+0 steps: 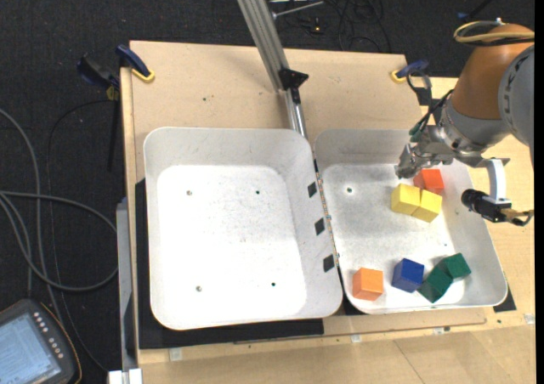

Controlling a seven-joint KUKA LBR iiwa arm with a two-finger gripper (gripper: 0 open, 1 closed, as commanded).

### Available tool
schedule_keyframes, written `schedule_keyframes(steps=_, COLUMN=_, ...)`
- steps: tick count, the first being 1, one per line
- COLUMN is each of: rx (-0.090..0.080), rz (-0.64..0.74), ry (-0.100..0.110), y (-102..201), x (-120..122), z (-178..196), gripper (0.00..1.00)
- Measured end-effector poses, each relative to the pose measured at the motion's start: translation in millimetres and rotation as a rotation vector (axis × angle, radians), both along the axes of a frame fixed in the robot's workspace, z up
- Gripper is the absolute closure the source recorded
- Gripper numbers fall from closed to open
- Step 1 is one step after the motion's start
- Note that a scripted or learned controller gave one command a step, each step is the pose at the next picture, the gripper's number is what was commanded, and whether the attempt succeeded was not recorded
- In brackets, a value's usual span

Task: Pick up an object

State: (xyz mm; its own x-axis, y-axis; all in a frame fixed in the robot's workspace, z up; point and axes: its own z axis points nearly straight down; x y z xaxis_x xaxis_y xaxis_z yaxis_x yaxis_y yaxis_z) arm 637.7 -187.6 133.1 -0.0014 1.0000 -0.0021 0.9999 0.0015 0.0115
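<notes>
- The left bin (170,161) sits on the bench's left half, its floor bare but for a few dark specks; all the objects lie in the right bin (357,149), so this step concerns that one alone.
- Along the right bin's near edge, from left to right, lie an orange cube (368,283), a blue cube (408,274), and two green blocks (445,276) touching each other near the near-right corner.
- Further back, near the middle of the right bin toward its right wall, two yellow blocks (416,201) sit pressed together; the pair's long axis runs slantwise, from far-left to near-right.
- Just behind them, touching or nearly so, is an orange block (432,178), the likeliest target; it looks near cubic, with no clear long axis, one edge turned slightly off the bin's walls.
- The gripper (416,160) hangs just above and to the far-left of that orange block, at the far side of the bin; whether it is spread or closed I cannot tell from this slant, and nothing is seen held.
- Step in hand, as I judge it: the approach and descent, before any grasp.
- The next move calls for centring over one block and descending squarely; the yellow pair crowds the orange block's near side, so it may be nudged.
</notes>
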Motion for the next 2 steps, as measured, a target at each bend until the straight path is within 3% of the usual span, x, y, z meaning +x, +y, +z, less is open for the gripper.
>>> schedule_keyframes(steps=2, rx=0.000, rz=0.002, ry=0.005, y=8, x=-3, z=91, gripper=1.00)
